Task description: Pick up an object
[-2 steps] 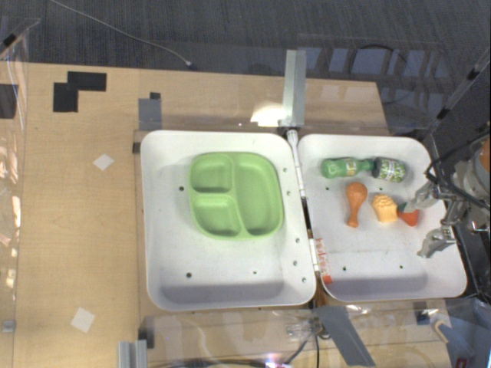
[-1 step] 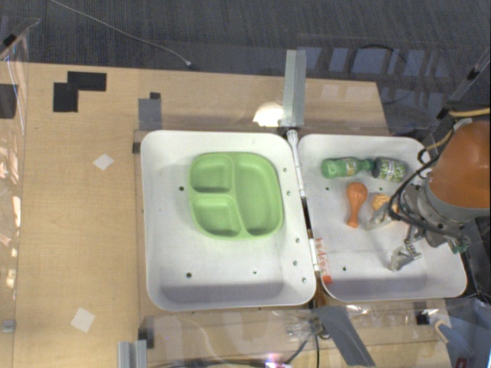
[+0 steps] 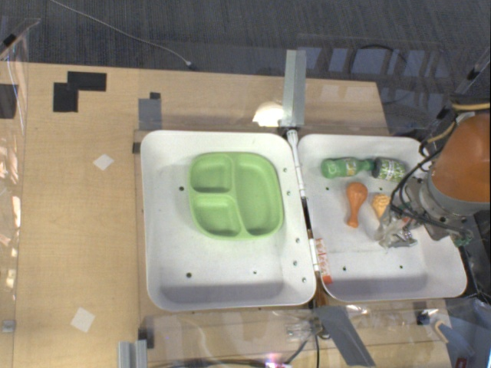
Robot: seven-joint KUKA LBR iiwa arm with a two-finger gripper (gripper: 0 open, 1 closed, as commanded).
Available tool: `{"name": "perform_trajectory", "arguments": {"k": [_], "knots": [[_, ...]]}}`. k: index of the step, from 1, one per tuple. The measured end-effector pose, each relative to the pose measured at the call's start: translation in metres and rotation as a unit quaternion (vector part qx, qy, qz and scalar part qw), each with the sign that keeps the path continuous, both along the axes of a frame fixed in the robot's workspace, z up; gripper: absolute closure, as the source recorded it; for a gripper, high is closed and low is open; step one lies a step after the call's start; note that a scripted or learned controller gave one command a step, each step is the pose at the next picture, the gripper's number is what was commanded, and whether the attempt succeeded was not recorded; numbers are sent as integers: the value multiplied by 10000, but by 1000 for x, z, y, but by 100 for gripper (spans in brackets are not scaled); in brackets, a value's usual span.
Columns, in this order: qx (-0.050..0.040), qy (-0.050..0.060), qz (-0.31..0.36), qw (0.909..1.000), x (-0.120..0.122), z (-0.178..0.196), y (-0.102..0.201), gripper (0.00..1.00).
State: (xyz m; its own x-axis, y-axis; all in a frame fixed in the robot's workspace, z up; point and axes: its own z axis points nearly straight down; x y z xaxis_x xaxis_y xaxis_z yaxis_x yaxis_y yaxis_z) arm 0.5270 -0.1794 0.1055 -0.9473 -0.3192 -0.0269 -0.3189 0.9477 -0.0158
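Note:
In the right bin (image 3: 430,278) lie a green bottle (image 3: 362,167) on its side near the far wall, an orange toy drumstick (image 3: 354,201) below it, and a small yellow-orange piece (image 3: 380,203) right of the drumstick. My gripper (image 3: 396,234) hangs low over the bin floor, just in front of and slightly right of the yellow-orange piece. The grey wrist and orange band (image 3: 464,167) rise to its right and hide part of the bin. I see nothing held by the gripper.
The left bin (image 3: 165,282) holds a green divided plate (image 3: 234,194) near its middle. A raised divider (image 3: 304,213) separates the two bins. A grey post (image 3: 294,83) stands behind them, and cables loop around the wrist.

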Motion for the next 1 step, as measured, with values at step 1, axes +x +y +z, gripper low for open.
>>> {"name": "perform_trajectory", "arguments": {"k": [1], "knots": [[88, 47, -2216, 9751, 38, -14, 75, 100]]}}
